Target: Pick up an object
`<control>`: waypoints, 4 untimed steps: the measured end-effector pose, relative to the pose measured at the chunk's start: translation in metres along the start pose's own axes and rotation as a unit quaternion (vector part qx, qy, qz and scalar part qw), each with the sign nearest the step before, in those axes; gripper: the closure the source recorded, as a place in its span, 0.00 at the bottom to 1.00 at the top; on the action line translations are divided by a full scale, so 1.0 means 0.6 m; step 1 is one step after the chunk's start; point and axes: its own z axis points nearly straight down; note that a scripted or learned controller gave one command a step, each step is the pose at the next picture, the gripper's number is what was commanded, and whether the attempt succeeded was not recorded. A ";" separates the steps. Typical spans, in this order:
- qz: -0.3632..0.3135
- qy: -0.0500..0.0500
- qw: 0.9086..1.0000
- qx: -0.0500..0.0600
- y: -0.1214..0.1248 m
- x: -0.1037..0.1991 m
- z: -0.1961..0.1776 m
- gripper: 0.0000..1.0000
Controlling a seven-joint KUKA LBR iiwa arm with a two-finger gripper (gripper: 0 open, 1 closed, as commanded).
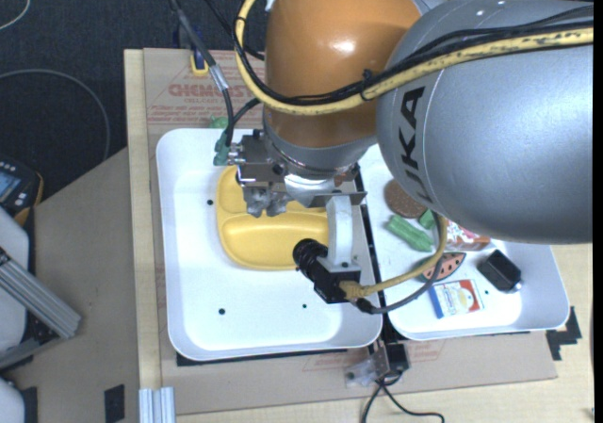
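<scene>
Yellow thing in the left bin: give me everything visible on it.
The yellow object looks like smooth, glossy plastic or rubber, rounded and blob-like with soft edges, no markings visible. It lies flat on the floor of the left bin, toward the bin's middle and right half. The arm's wrist hardware hangs over its upper part and hides it, so the full outline cannot be told. Whether the gripper touches it cannot be told from this view.

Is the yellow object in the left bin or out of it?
In: the yellow object lies on the left bin floor, partly under the arm.
</scene>
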 end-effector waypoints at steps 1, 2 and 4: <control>-0.001 0.000 1.000 0.000 0.000 0.001 -0.016 1.00; -0.001 0.001 1.000 -0.001 0.000 0.002 -0.033 1.00; 0.001 0.001 1.000 -0.002 0.049 0.001 -0.021 1.00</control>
